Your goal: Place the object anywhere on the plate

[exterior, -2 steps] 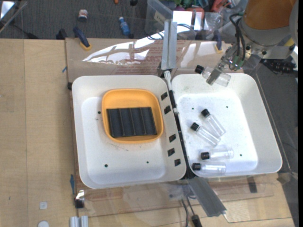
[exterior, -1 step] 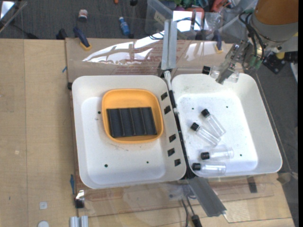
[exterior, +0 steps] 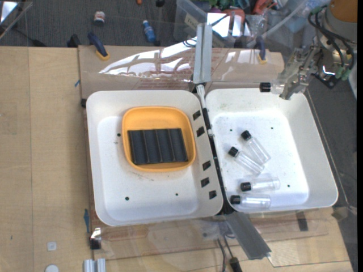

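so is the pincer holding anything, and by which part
It looks so: a clear vial with a black cap sits at the pincer, gripped near the bottom end, opposite the cap.

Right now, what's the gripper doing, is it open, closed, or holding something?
Gripper: at the far right corner of the right bin, holding a clear vial with a black cap between its fingers.

A black ribbed block [exterior: 157, 146] covers most of the yellow plate [exterior: 131, 120] at centre left. The bin divider [exterior: 205, 146], seemingly low, stands between plate and vials [exterior: 253, 149].
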Tool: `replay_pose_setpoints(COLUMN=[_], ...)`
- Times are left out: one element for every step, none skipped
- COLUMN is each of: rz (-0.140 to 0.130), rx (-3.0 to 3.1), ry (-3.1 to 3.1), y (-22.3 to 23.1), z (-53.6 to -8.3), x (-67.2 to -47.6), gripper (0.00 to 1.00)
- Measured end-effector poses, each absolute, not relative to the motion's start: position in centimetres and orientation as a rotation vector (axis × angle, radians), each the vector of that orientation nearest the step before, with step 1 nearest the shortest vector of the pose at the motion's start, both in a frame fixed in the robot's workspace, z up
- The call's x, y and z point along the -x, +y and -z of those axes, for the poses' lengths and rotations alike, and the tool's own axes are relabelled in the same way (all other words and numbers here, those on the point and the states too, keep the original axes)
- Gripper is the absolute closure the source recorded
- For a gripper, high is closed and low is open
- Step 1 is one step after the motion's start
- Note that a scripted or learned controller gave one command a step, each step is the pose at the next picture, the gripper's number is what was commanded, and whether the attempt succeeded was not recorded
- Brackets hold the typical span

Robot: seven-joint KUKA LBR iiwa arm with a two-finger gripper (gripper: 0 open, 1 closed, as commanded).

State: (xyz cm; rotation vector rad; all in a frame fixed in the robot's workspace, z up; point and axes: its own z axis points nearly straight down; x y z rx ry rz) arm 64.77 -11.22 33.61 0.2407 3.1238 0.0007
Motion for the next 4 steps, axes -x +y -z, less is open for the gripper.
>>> replay_pose_setpoints(rz=[0.001,0.003,0.003,0.003], rx=[0.027,0.502,1.142,1.070], ry=[3.132,3.090,2.916,2.944], y=[-18.5,-21.4,-22.3,-22.5], z=[-40.3,-43.3,-43.6,-43.6], x=[-65.6,-66.8,-66.8,-66.7], gripper=[1.00,1.00,1.00,1.00])
